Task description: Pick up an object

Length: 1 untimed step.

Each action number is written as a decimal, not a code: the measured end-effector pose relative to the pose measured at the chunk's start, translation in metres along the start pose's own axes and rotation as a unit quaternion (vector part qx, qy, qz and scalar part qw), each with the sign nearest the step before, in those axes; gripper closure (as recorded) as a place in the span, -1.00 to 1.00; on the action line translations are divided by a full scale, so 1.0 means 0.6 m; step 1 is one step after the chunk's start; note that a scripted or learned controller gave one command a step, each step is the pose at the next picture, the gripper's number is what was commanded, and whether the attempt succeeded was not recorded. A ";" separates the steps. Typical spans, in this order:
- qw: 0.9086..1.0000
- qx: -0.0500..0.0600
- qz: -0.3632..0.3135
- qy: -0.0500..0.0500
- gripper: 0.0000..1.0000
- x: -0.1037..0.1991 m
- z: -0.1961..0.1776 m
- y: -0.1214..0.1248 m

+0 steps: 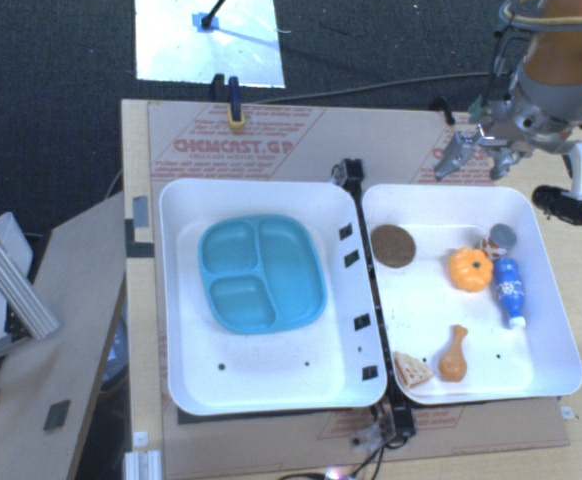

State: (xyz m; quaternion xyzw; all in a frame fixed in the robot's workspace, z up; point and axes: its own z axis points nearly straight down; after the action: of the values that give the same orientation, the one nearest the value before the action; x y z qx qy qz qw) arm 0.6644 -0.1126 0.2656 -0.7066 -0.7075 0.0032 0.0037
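A: Small orange toy pumpkin [470, 269] sits in the right white bin [546, 268], blue bottle [509, 290] just beside it

B: Two-finger gripper [478, 157] hovers beyond the far rim, fingers spread, nothing between them. Approach phase, I'd say; next it must descend onto something

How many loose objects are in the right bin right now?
6: brown disc far left; orange pumpkin, grey piece and blue bottle on the right; drumstick and bread slice near front. More may hide behind these.

Red "CHEMCAST GP" print on brown board [233, 144] under bins, repeats apparently unreadable
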 end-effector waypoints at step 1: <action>1.000 -0.006 -0.001 -0.001 -1.00 0.001 -0.013 0.003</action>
State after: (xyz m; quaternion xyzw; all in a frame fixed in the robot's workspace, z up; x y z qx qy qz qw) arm 0.6663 -0.1122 0.2734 -0.7060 -0.7083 -0.0006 -0.0009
